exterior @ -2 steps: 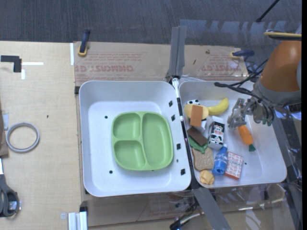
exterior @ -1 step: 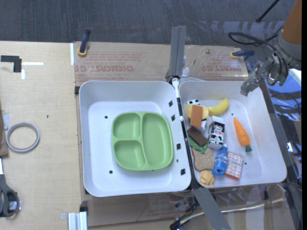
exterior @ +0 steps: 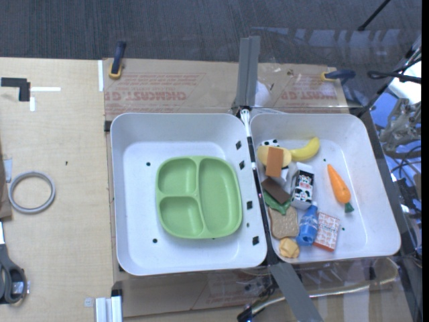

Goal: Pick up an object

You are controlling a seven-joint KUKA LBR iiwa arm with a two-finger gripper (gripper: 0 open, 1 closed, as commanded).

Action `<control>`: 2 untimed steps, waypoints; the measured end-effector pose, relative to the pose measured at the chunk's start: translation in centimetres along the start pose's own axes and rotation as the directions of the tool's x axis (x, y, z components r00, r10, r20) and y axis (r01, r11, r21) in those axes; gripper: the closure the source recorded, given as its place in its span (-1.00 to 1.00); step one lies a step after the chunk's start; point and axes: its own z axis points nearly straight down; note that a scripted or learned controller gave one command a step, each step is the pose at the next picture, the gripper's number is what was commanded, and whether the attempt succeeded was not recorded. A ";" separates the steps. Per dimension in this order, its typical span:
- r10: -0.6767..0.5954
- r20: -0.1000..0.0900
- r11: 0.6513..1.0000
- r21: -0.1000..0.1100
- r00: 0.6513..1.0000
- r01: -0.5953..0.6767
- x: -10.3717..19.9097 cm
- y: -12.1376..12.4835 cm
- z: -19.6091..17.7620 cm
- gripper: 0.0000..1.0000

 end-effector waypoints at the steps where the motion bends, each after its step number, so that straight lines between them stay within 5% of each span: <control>1: -0.486 0.002 0.874 -0.001 0.874 0.486 2.1 -0.1 -8.0 1.00; 2: -0.485 0.002 0.874 -0.001 0.874 0.485 2.1 -0.1 -8.0 -1.00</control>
